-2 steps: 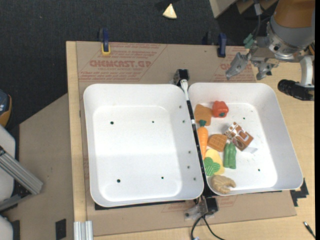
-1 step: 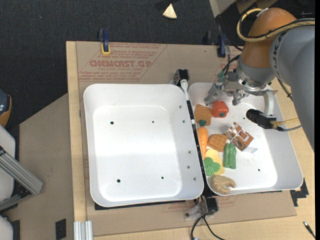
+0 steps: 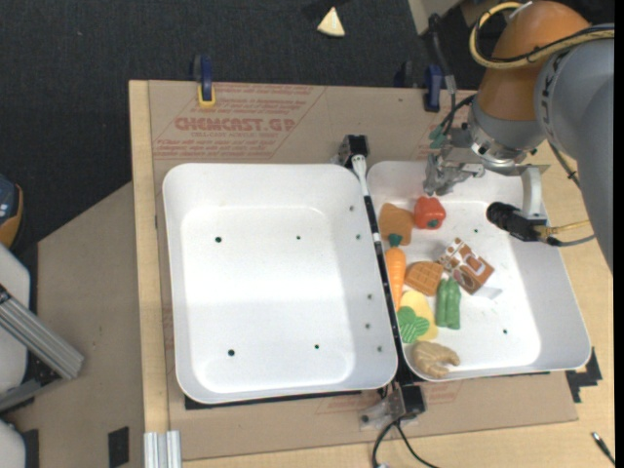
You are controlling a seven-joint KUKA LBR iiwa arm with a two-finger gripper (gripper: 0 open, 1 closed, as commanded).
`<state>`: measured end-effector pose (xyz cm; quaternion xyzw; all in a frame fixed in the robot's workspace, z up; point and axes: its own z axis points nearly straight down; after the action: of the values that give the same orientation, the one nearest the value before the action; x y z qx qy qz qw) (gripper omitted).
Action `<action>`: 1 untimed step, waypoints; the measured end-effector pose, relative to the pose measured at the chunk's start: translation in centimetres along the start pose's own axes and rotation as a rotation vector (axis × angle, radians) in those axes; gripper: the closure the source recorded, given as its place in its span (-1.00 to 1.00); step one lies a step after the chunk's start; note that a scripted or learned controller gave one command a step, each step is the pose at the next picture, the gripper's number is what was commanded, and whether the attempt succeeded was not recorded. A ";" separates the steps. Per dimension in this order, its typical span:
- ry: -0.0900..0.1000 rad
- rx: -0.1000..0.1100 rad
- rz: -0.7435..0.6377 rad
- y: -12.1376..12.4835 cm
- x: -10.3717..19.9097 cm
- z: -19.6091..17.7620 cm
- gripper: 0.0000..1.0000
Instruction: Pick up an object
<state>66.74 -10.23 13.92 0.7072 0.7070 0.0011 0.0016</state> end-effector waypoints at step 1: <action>0.000 0.001 0.000 0.0 0.0 0.1 -1.00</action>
<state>66.71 -10.23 13.84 0.7073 0.7069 0.0006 0.0011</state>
